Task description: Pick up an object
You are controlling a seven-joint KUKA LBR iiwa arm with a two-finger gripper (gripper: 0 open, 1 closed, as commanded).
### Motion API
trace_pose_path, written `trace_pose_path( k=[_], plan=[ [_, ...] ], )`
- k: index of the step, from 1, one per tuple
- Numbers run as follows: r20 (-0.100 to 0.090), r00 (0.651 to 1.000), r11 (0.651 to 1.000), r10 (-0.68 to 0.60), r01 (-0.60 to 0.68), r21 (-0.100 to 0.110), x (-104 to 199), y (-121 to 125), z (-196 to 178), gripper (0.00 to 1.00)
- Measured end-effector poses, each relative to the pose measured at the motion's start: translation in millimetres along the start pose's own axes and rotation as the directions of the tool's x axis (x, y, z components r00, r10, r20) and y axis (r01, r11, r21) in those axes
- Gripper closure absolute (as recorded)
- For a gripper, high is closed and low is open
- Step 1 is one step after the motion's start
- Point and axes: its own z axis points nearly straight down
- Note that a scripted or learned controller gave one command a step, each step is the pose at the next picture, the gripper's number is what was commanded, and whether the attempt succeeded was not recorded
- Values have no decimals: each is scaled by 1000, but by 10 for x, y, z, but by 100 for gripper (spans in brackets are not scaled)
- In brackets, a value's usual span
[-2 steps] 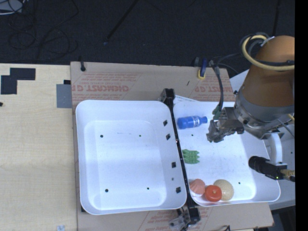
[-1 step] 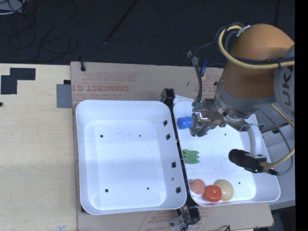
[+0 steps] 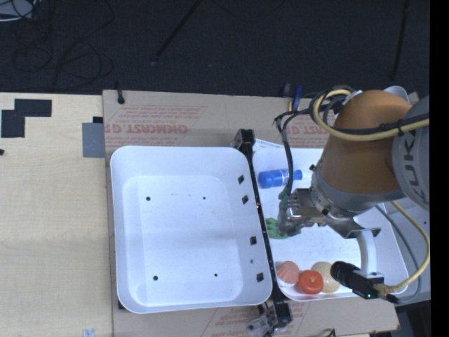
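A dark floor with loose cables lies beyond the far edge of the desk [image 3: 49, 209], where a cardboard sheet [image 3: 175, 121] carries 2 shallow white bins side by side. The left bin [image 3: 119, 223] has bare walls and floor. In the right bin [image 3: 309, 295], a blue cylinder [image 3: 270, 178] lies on its side toward the far end, and a green object [image 3: 272, 227] sits by the left wall. The hand [image 3: 289, 225] is low in this bin, touching or just beside the green object; whether it grips anything cannot be told. At the near end rest a pink piece [image 3: 287, 271], a red round piece [image 3: 311, 281] and a pale one [image 3: 324, 269].
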Motion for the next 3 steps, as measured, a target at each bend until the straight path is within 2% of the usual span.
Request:
trace_pose_path(
  k=[1, 2, 3],
  plan=[
    [0, 1000, 1000, 1, -1, -4, -9, 21, -122, 100],
    [-1, 1000, 1000, -8, 8, -15, 613, 373, -613, 100],
    [-1, 1000, 1000, -9, 9, -8, 1488, 629, -274, 100]
  ],
)
